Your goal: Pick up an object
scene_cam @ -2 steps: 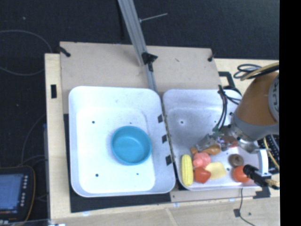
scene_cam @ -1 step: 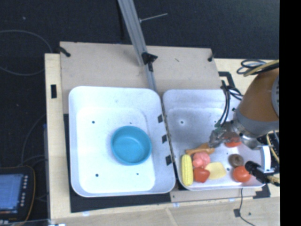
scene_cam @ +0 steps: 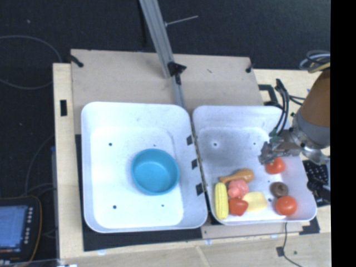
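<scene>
The toy foods lie crowded in the near part of the right bin (scene_cam: 222, 121), so the arm reaches in from the right. Its gripper (scene_cam: 271, 153) hangs just over a red tomato (scene_cam: 275, 166). I cannot tell if it is apart or together. The blue bowl (scene_cam: 155, 171) sits alone in the left bin (scene_cam: 100, 127).

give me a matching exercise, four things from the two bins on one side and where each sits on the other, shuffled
Things:
1. blue bowl
2. corn cob
3. brown donut
4. red tomato

Places:
A. right bin, along its left wall near the front
B. right bin, right under the gripper
C. left bin, about its middle
D. right bin, towards the right side, just behind another tomato at the front corner

Pairs: 1-C, 2-A, 3-D, 4-B
</scene>
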